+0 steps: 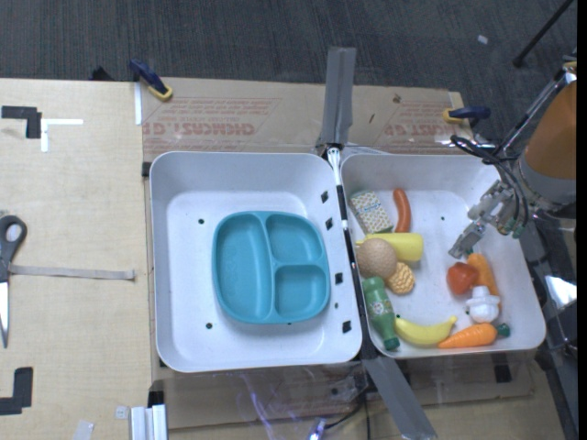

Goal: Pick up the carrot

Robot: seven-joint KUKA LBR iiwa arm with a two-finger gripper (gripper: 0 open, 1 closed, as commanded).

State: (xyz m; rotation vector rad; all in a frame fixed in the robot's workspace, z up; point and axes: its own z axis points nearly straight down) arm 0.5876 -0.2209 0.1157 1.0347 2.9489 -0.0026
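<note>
The carrot [470, 336] is orange with a green stub at its right end. It lies flat along the front wall of the right bin [431, 174], beside a yellow banana [424, 331]. My gripper [466, 230] reaches in from the right over the bin's right half. It sits just behind a red tomato [461, 278] and well back from the carrot. Its two grey fingers stand apart, open, with nothing between them.
The right bin also holds a white toy piece [482, 306], an orange vegetable [483, 271], a green bottle [380, 312], corn [401, 278], a brown potato [376, 257], a red chilli [402, 210] and a checked packet [371, 211]. A teal divided plate [271, 266] lies in the left bin [174, 246].
</note>
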